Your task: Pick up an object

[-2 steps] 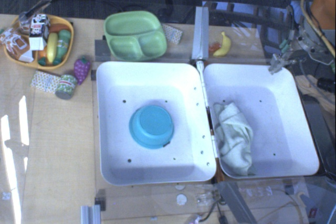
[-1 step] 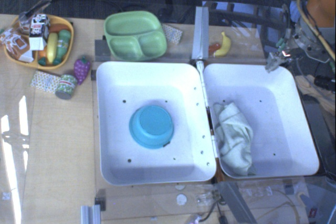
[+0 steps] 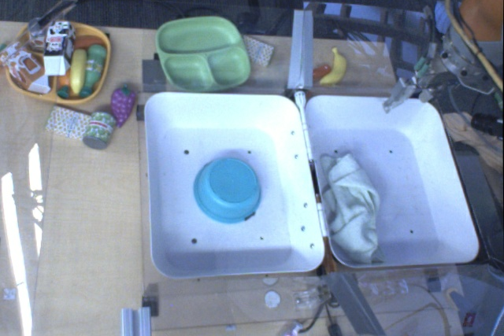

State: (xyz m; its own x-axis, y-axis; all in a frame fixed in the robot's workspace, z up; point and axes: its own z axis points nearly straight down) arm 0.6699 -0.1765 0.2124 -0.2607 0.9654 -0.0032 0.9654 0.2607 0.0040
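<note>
Gripper (image 3: 409, 90): over right bin (image 3: 441, 169) far corner, finger state cannot tell | blue bowl (image 3: 227, 189): left bin (image 3: 165, 169) | white cloth (image 3: 350, 204): right bin, left wall | risk: cloth slips; bowl too wide.

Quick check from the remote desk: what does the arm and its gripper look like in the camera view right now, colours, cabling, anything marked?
At the view's upper right, the arm shows an orange rounded section with grey metal below it. Thin cables, some yellowish, loop around it. The gripper is slim grey metal, ending in narrow pale fingers over the right bin's far corner. No markings are readable.
</note>
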